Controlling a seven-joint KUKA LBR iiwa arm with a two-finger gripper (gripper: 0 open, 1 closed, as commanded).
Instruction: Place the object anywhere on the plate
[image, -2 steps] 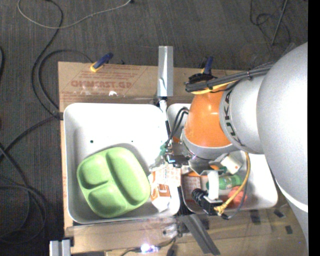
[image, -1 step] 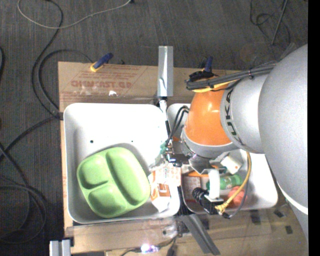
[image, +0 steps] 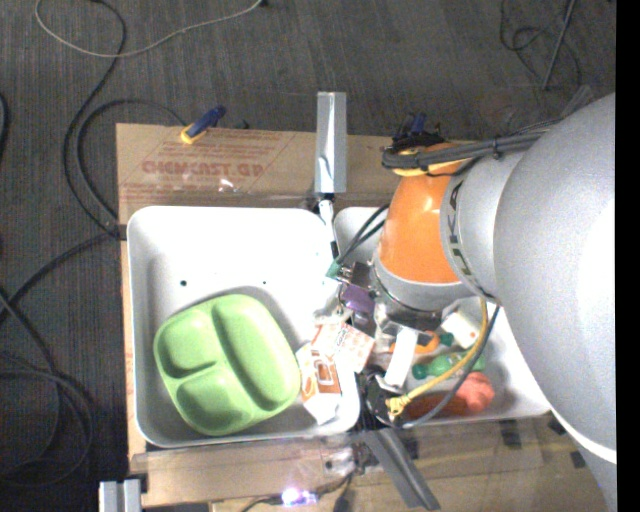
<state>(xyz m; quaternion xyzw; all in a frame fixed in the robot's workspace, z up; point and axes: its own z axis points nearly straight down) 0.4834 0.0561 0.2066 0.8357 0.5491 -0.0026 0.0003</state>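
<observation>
A green plate (image: 225, 362) with three compartments lies in the left bin (image: 200, 235), toward its front. My gripper (image: 345, 335) hangs over the wall between the two bins, just right of the plate's right rim. A white and orange packet (image: 325, 375) sits directly under and in front of the gripper, leaning on the divider next to the plate. Whether the packet is between the fingers is hidden by the wrist. A small purple thing (image: 353, 296) shows just behind the gripper.
The right bin (image: 352, 228) lies mostly under the arm. In its front part lie a green object (image: 438, 367) and an orange-red object (image: 468, 396). The bins stand on a brown cardboard sheet (image: 200, 165); cables run over the dark floor.
</observation>
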